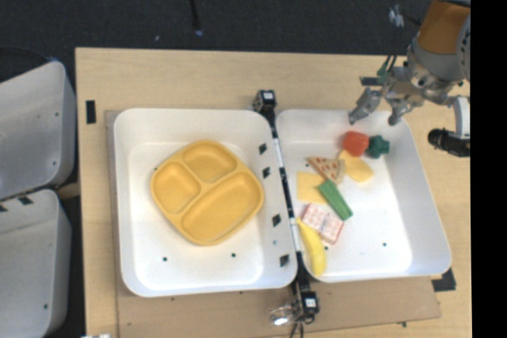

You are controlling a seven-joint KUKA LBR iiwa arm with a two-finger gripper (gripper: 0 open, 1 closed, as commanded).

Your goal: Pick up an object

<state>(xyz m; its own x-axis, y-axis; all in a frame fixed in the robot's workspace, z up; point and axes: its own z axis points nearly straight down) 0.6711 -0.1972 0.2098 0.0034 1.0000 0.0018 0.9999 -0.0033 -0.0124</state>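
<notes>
My gripper [377, 112] hangs over the far edge of the right bin [412, 233], open, with nothing between its fingers. Just below it lie a red-orange piece [356, 142] and a small dark green piece [378, 145]. Further toward the middle of that bin sit a pale yellow lump [359, 169], a pizza-slice toy [325, 167], a yellow block [309, 187], a green bar [336, 200], a pink-and-white packet [322, 222] and a banana [314, 251].
The left bin [135, 265] holds a yellow divided plate [207, 190]. A ridge with black clips [279, 186] separates the two bins. The wooden bench [158, 75] surrounds both, and grey chairs [32, 138] stand at the left.
</notes>
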